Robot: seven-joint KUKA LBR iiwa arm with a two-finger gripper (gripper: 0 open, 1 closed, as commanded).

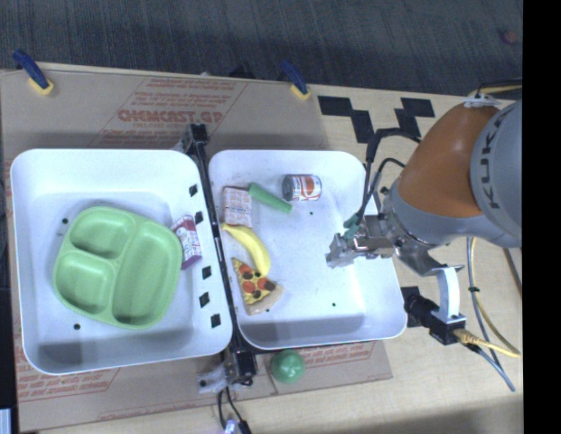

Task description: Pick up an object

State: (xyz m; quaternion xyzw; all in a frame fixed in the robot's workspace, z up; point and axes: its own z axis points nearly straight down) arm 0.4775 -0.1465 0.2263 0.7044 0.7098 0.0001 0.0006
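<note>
Two shallow white bins sit side by side on the bench. Left bin (36, 242): a green divided tray (117, 265) with three compartments lies flat near the bin's middle. A small dark-red and white packet (188, 240) lies just beside the tray's right edge, close to the black divider (212, 242) between the bins.

Right bin (352, 319): a pale snack packet (236, 204) lies near the upper left. A green stick-shaped object (270, 198) lies at a slant just right of it. A small can (302, 187) lies on its side near the far wall. A banana (248, 245) lies below the snack packet, curving down toward a toy pizza slice (256, 286), which it appears to touch.

A green ball (286, 366) rests on the cardboard outside the bins, in front of the right bin's near wall.

Gripper (339, 253): positioned over the right half of the right bin, well apart from every object there. No object is seen between its fingers. The finger spacing cannot be told from this view. The grey and orange arm (452, 174) extends in from the right.
</note>
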